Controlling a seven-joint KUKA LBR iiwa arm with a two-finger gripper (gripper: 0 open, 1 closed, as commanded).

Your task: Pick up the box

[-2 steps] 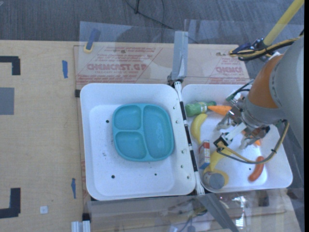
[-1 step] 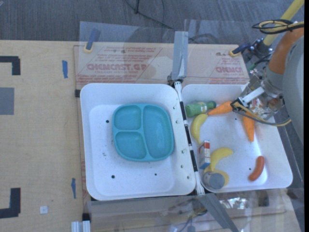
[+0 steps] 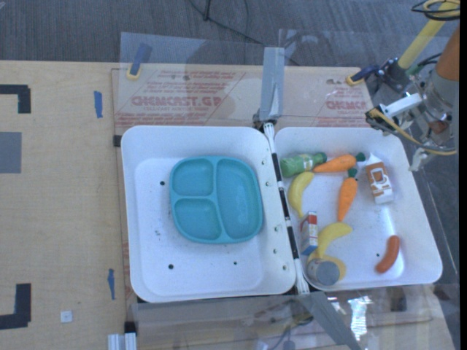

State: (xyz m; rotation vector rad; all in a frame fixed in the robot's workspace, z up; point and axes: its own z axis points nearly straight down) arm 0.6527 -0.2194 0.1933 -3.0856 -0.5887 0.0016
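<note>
A: Camera view, looking down at a slant. What is in the two bins?

B: The left bin is smooth white plastic and carries a teal plate with rounded corners and three compartments. The right bin has toy food: a green bottle, two orange carrots, one lying crosswise and one running top to bottom, two yellow bananas, a reddish sausage, a grey round tin and a thin tube with red marks.

A: And the box?

B: The box is small, white with orange print, and looks like card. It lies flat in the upper right part of the right bin, just right of the upright carrot. Its long axis runs roughly up and down the view, tilted a little so the top leans left. The print is too small to read.

A: Any writing elsewhere?

B: Red lettering on the clear sheet behind the bins, too blurred to read with confidence. The wooden bench has black and blue tape marks.

A: The arm?

B: It sits at the upper right, outside the right bin's corner, amid yellow and blue cables. The pincer is near that corner, apart from the box; I cannot tell whether it is open or closed.
</note>
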